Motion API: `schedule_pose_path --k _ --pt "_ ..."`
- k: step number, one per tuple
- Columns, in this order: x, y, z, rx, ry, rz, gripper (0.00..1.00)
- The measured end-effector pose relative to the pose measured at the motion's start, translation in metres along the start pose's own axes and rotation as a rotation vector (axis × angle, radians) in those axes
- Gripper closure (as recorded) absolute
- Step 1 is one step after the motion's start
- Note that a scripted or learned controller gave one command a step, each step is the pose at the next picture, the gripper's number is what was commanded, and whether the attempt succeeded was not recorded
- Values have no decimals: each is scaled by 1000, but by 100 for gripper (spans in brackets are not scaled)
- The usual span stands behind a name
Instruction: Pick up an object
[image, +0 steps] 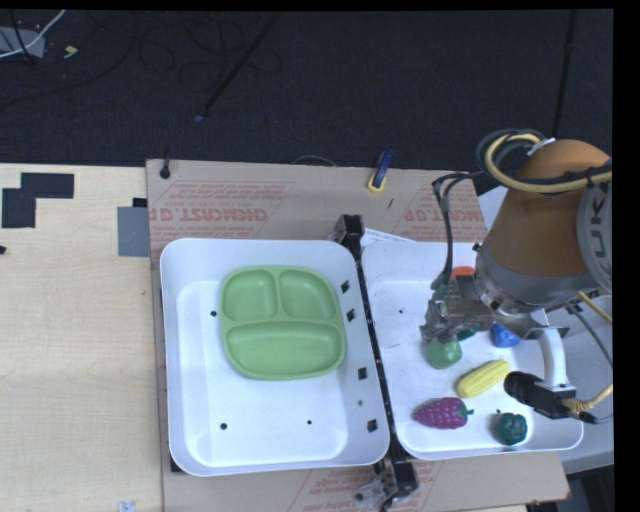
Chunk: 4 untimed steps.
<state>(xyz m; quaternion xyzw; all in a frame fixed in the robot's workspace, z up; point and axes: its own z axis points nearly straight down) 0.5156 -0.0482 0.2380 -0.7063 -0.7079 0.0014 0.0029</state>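
Gripper (443, 328) is seen low in the right bin (400, 300), directly over a green toy (442, 352); finger state cannot be told. Toy judged light, rigid, smooth; a grasp across its middle is advised.

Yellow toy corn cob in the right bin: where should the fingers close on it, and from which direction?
Grip the yellow toy corn cob across its narrow middle, coming straight down from above. It lies flat on the floor of the right white bin, its long axis tilted from lower left to upper right, so the fingers should probably close crosswise to that axis. The purple toy grape bunch lies close on its lower left.
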Motion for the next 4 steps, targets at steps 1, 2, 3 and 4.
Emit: schedule_pose_path --k 1,2,3,4 --pt "16 -25 3 0 -1 0 100" --pt "7 -22 14 0 -2 4 100" --pt "8 -35 18 0 -1 4 100" --pt "7 -30 20 -2 -1 7 100"
